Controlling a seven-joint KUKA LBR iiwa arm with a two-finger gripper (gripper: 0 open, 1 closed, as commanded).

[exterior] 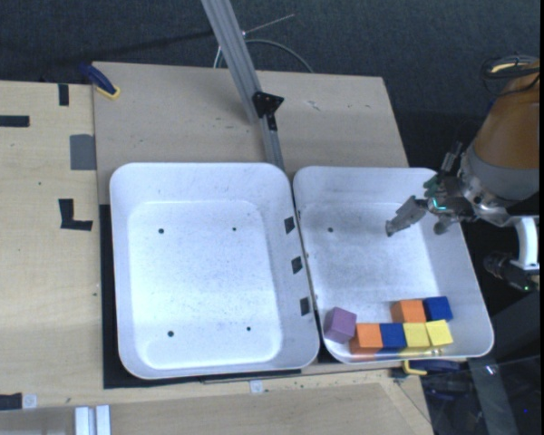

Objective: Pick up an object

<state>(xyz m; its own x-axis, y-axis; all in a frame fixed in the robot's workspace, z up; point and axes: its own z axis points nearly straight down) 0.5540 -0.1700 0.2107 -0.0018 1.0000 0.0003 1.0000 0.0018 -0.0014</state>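
Note:
Several small blocks lie along the near edge of the right bin (363, 243): a purple block (342, 323), two orange blocks (369, 335) (408, 312), two blue blocks (393, 335) (437, 308) and two yellow blocks (417, 335) (439, 333). My gripper (423, 223) hangs over the far right part of that bin, well behind the blocks. Its two fingers (402, 218) are spread apart, open, with nothing between them.
The left bin (199, 270) lies beside the right one, their rims touching in the middle. A slanted metal rod (240, 53) rises from behind the bins. The wooden bench (36, 198) extends to the left.

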